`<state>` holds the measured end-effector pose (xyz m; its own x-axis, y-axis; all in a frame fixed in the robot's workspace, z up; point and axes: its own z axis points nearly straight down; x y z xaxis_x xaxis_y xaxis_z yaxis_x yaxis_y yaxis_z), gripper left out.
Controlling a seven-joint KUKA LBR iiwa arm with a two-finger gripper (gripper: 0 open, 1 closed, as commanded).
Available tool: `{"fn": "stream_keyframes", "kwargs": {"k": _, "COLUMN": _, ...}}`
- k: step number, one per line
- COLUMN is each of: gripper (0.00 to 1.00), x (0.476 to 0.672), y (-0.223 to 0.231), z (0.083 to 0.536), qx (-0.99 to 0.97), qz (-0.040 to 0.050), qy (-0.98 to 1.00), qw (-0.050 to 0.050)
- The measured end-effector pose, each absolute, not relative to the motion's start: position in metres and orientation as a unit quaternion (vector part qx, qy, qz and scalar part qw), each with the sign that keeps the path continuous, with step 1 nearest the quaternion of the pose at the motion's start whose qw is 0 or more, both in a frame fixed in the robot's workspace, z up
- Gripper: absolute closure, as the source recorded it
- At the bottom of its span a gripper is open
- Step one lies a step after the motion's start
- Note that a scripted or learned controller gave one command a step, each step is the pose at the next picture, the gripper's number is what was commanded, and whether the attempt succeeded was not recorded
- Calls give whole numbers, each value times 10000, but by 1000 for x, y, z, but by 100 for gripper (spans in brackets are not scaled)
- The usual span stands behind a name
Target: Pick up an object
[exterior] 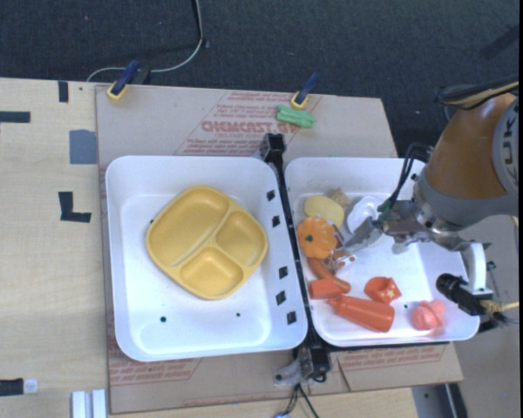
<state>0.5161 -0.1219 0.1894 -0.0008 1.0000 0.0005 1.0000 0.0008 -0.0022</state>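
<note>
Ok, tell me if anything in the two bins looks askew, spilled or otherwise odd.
Nothing looks spilled or damaged. The yellow divided tray sits rotated at an angle in the left bin, not square to its walls. The toy foods are clustered loosely in the right bin.

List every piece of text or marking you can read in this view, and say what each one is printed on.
"CHEMCAST": red print on the brown cardboard sheet under the bins, above the left bin.
Smaller red lines beneath that word on the same sheet: too blurred to read.
Faint red print along the cardboard's lower edge, below the bins: too small to read.
Grey letters on the arm at the right edge: cut off, not readable.
</note>
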Motion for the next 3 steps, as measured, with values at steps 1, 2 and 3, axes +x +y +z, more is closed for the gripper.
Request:
{"fn": "stream_keyframes", "kwargs": {"k": 1, "gripper": 0, "x": 483, "y": -172, "z": 81, "qx": -7086, "qz": 3, "qy": -7056, "qw": -5}}
{"fn": "stream_keyframes", "kwargs": {"k": 2, "gripper": 100, "x": 485, "y": -170, "z": 97, "qx": -7071, "qz": -11, "qy": -7071, "qw": -22}}
{"fn": "stream_keyframes", "kwargs": {"k": 3, "gripper": 100, "x": 563, "y": -109, "z": 87, "qx": -7045, "qz": -10, "qy": -7097, "qw": -29}}
